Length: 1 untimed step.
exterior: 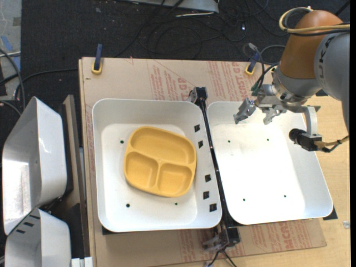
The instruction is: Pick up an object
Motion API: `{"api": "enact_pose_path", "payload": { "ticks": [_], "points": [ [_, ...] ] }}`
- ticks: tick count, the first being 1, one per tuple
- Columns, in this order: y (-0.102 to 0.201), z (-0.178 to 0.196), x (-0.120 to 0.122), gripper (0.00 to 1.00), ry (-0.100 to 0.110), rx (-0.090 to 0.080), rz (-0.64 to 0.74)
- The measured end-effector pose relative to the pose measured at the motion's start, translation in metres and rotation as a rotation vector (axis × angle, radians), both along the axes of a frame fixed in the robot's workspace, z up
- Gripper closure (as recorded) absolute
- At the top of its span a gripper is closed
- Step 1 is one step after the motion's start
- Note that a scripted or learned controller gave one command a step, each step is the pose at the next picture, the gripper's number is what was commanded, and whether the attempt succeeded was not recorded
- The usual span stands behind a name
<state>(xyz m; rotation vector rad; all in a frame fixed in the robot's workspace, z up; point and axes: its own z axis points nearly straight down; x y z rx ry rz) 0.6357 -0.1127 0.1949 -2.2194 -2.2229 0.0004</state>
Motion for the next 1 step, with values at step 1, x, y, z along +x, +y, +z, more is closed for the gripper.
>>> {"api": "enact_pose_path", "payload": {
  "ticks": [1],
  "points": [
    [0.0017,-0.0436,-0.0027,0.0,0.004,0.0,-0.002]
  ]
}}
